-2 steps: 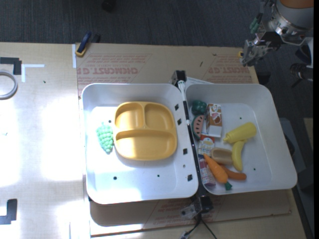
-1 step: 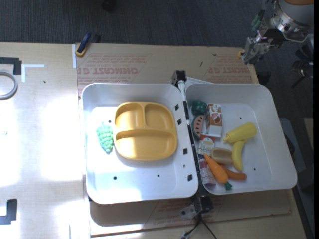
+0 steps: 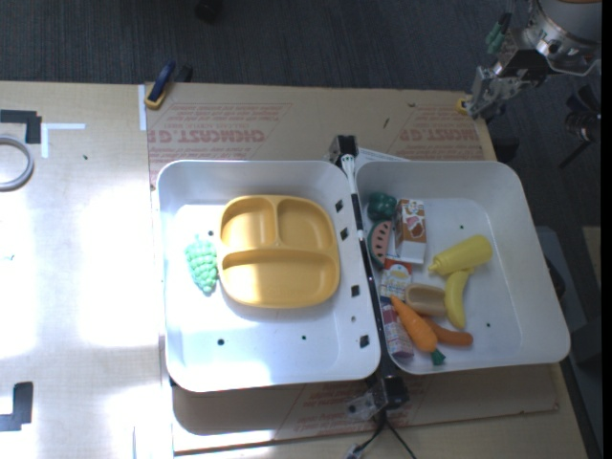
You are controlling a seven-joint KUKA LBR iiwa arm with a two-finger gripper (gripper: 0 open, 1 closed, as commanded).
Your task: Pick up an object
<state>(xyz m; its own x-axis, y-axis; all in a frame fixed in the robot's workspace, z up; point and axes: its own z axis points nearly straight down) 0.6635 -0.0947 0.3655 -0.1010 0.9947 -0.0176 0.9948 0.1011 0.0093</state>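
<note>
My claw (image 3: 492, 82) hangs beyond the far right corner of the right bin (image 3: 521, 352), over the desk (image 3: 86, 256) edge and well apart from everything inside; whether it is released or clenched I cannot tell at this angle, though nothing appears to hang from it. I judge I am parked clear so the camera sees the bins unblocked. The likeliest pick, the yellow banana (image 3: 457, 295), lies near the middle of the right bin, just beside a second yellow piece (image 3: 462, 254), with open white floor on its right for approach. To its left the toys crowd against the bin's wall: a carrot (image 3: 418, 326), a small carton (image 3: 412, 230), a dark green lump (image 3: 382, 205). The left bin (image 3: 191, 352) bears a yellow divided plate (image 3: 279, 251) and pale green grapes (image 3: 202, 264).
</note>
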